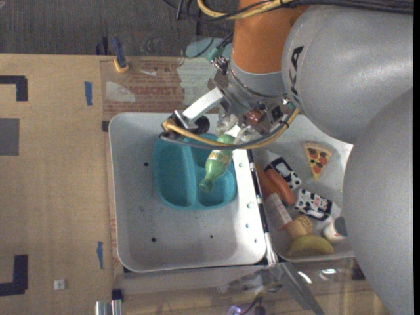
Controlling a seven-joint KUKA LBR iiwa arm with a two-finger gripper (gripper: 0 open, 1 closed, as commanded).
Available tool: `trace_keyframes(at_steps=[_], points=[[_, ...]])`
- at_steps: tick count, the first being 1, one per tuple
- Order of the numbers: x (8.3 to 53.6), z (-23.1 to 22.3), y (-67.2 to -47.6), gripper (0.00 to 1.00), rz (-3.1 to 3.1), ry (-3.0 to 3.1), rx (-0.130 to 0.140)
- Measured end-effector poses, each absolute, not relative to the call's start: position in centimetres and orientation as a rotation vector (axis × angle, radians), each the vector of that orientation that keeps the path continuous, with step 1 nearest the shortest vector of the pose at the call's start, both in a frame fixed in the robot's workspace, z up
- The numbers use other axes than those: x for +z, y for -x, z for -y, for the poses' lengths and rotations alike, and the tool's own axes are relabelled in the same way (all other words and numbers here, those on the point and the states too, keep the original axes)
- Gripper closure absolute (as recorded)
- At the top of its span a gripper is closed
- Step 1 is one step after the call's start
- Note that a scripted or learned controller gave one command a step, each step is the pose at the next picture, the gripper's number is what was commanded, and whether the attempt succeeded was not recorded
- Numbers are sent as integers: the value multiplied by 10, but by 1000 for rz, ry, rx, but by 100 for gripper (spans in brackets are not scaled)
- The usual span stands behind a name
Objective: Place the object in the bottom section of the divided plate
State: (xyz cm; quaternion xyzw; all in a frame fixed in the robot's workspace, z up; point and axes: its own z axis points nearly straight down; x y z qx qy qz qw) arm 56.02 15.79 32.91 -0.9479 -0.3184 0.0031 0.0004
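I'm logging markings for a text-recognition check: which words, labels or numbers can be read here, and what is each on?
Red lettering on the clear sheet taped to the bench: too blurred and glare-washed to read.
Black mark on the grey arm: seems part of one large letter, cropped, not readable.
Black-and-white packet in the right bin: print too small to read.
Nothing else legible.

The arm (354, 77) is built of large rounded grey shells with a smooth, slightly glossy finish, one of them bearing a dark printed letter (partly cut off). Above the wrist sits a broad orange band (269, 25). A yellow cable (289, 2) loops across the orange and grey parts. The wrist narrows to a ribbed metal flange with small bolts, connectors and wiring.
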Motion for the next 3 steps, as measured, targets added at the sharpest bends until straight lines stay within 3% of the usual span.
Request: trace_keyframes(at_steps=[1,2,3], points=[[278,-133,-653,100,737,3053,0],[251,-136,-628,100,633,3075,3],[250,-168,-603,100,509,3099,2]])
